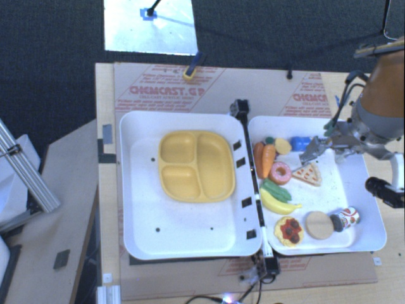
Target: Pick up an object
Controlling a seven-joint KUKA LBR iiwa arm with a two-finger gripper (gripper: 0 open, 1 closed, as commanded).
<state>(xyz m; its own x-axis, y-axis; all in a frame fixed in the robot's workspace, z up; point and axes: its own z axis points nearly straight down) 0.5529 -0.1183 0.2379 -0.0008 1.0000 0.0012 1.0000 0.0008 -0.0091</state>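
Jaws (314, 149) hang low over the right bin (364, 189), reaching in from the right on the grey arm with its orange band (386, 90); whether they are spread or pressed together cannot be told at this slant, and nothing shows between them. Just below their tip lies a toy pizza slice (307, 175), with a pink doughnut (280, 172) just beside it to the left. A blue block (300, 144) sits close to the left of the tip, near a small yellow piece (283, 146) and an orange carrot (266, 159). Further toward the front lie a yellow banana (279, 201), a green pod (276, 190), a round pizza (290, 230), a tan disc (319, 225) and a small can (346, 218). On the desk, the left bin (136, 233) holds a yellow divided tray (195, 166).
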